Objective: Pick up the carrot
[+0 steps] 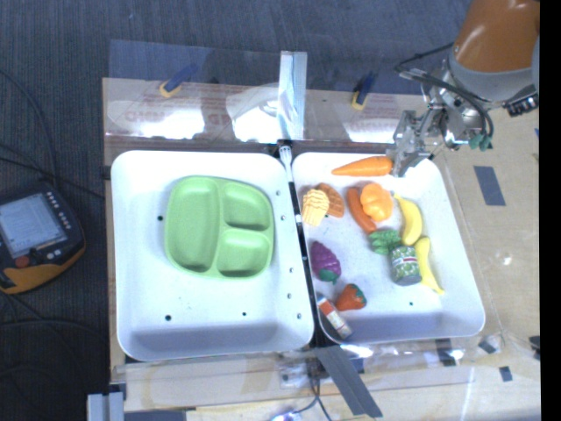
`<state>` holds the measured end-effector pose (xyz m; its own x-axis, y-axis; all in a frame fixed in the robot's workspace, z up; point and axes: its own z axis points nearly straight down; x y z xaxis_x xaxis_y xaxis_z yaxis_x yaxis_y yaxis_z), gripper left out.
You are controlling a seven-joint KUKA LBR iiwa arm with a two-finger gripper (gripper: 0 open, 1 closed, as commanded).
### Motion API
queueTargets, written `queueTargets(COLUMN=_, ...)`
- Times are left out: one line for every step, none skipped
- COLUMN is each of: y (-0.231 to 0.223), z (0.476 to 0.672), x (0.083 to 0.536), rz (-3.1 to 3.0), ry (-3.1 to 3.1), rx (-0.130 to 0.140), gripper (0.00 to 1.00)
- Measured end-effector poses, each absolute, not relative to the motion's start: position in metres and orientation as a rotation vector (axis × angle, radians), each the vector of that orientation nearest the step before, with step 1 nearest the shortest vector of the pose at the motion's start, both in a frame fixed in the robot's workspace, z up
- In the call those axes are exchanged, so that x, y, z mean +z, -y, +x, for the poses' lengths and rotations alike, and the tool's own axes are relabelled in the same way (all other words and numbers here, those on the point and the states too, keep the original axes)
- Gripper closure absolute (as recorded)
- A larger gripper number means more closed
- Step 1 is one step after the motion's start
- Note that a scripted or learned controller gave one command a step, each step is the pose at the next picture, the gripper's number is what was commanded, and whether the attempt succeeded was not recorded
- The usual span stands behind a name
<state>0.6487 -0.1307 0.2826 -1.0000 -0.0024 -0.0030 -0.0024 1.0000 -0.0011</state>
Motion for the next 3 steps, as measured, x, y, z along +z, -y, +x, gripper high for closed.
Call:
queueTargets(y=0.15, z=0.656, x=0.136, rz=0.181, ry=-3.15, rx=0.005, gripper=0.0)
queueTargets(y=0.132, z=0.639, x=0.106, rz=0.192, ry=-3.126, rx=-0.005, gripper=0.0)
queueTargets(y=0.126, z=0.601, x=0.093, rz=0.204, ry=-3.114, rx=-0.012, gripper=0.0)
